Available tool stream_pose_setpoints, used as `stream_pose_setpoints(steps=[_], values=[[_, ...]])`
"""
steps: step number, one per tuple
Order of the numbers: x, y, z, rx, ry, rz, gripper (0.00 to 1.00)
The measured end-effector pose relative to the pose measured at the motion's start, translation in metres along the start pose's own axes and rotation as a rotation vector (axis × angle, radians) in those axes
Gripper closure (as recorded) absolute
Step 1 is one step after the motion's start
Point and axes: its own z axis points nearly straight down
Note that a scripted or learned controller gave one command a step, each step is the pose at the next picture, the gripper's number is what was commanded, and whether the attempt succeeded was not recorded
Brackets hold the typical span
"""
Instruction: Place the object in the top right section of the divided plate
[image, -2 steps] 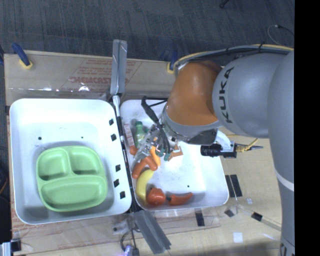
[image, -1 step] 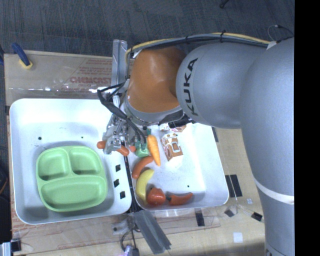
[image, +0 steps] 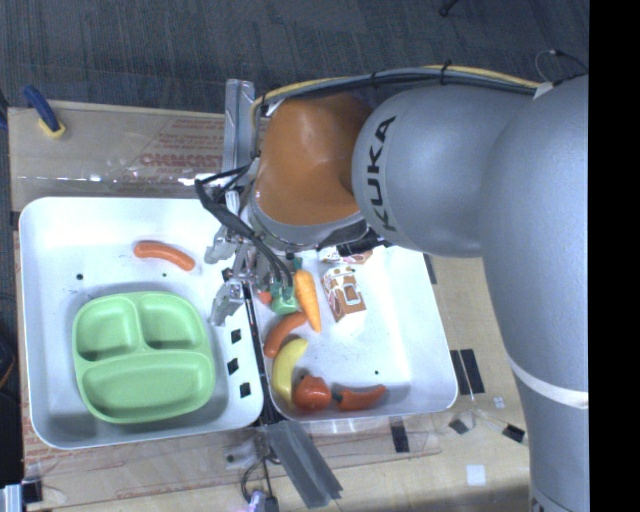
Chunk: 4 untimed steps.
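Gripper hangs over the right bin's left edge beside the carrot; its grip state I cannot tell. Green plate sits left.

Grey arm bends down, claw pointing downward.

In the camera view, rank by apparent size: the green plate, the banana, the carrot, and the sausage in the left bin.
1. Green plate, by far the largest.
2. Carrot, banana and sausage look similar in size; too close to rank.
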Motion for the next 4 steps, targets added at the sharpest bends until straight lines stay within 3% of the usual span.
stream_pose_setpoints(steps=[1,2,3,4], values=[[-0.001,0.001,-0.011,0.0,-0.003,-0.005,1.0],[-0.001,0.001,-0.011,0.0,-0.003,-0.005,0.0],[-0.002,0.001,-0.021,0.0,-0.006,-0.009,1.0],[-0.002,0.001,-0.021,0.0,-0.006,-0.009,0.0]])
